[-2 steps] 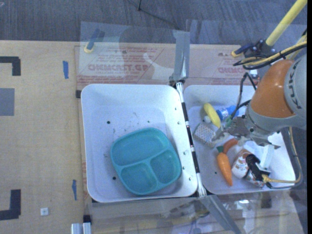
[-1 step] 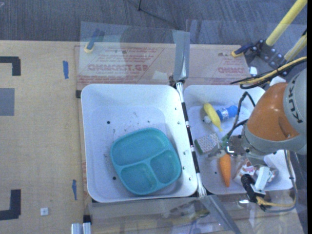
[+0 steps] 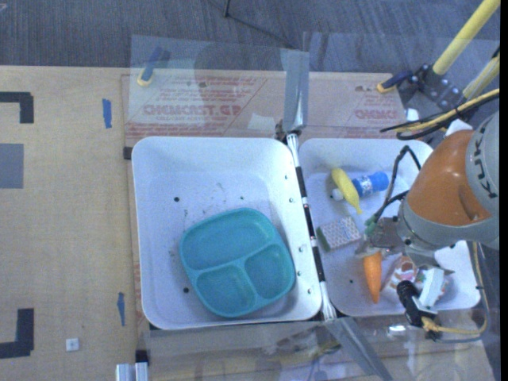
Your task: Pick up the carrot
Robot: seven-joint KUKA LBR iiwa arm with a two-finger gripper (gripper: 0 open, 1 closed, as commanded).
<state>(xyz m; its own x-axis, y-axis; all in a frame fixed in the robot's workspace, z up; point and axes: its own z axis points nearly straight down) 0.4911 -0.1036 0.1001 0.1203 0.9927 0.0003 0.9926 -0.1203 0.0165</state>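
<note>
The carrot is seen lying in the right bin, directly below the jaws; their state cannot be told.

Carrot crowded: sponge left, clutter right; bin floor below-left open.

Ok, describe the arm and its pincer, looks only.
The arm is a rounded grey body with a wide orange band above the wrist. Black cables loop along it, and a yellow one trails off near the bench edge. The pincer is small, grey metal.
</note>
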